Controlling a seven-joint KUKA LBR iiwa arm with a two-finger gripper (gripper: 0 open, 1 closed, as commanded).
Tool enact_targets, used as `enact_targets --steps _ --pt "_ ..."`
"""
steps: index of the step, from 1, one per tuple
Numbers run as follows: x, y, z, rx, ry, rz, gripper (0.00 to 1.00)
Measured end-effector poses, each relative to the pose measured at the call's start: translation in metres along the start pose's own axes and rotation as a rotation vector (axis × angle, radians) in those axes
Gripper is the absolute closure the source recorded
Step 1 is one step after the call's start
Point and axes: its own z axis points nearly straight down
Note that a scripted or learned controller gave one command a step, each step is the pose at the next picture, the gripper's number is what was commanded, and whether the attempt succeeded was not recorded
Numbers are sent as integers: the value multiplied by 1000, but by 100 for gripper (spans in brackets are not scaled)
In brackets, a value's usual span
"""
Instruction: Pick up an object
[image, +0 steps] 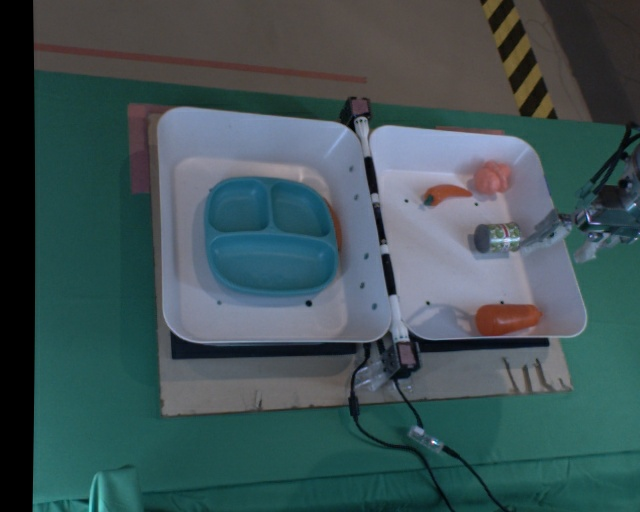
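1. Broadly, the desk (90, 300) under me is covered in green cloth, with a flat brown board lying on it beneath the two bins.
2. On the left side of the view sits the left bin (190, 130), white and shallow, holding a teal divided plate (268, 236) with three compartments; an orange sliver peeks out from under the plate's right edge.
3. Beside it, the right bin (560, 290) touches the left one along a black-and-white striped divider (380, 225).
4. At the right bin's near edge lies a large orange carrot (508, 318), on its side.
5. Towards the far corner rests a pale pink lumpy object (492, 177), with a small orange pepper (446, 192) just to its left.
6. Between those and the carrot lies a small can (498, 238), tipped on its side, dark end pointing left.
7. My pincer (560, 235) reaches in over the bin's right rim; one pale finger points toward the can, its tip just beside it. Whether the pincer is spread or pressed together, I cannot tell.
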Motion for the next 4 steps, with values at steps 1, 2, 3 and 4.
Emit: enact_targets --steps 1,2,3,4 --pt "41 13 139 0 0 0 0" --pt "40 14 127 -6 -3 4 100" --pt "-1 0 111 -3 -2 0 100" --pt "-1 60 83 -3 -1 -1 100"
